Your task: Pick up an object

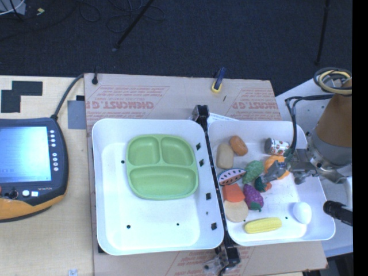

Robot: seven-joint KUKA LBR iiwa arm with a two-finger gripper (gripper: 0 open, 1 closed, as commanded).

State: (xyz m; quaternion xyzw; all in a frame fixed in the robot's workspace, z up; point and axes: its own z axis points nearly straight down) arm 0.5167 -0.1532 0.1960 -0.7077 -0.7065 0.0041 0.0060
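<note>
Overhead: gripper low in right bin, amid toy food cluster near bin's middle; finger state cannot tell. Orange piece and green piece touching gripper tip. Open floor along bin's right wall, one white egg there. One yellow corn by front rim. Left bin: one green divided plate, bare floor toward front.

Two shallow white bins side by side. In the left bin, a green plastic plate with three parts. In the right bin, toy foods: yellow corn, white egg, purple grapes, brown potato. Grey gripper low over the pile.
</note>
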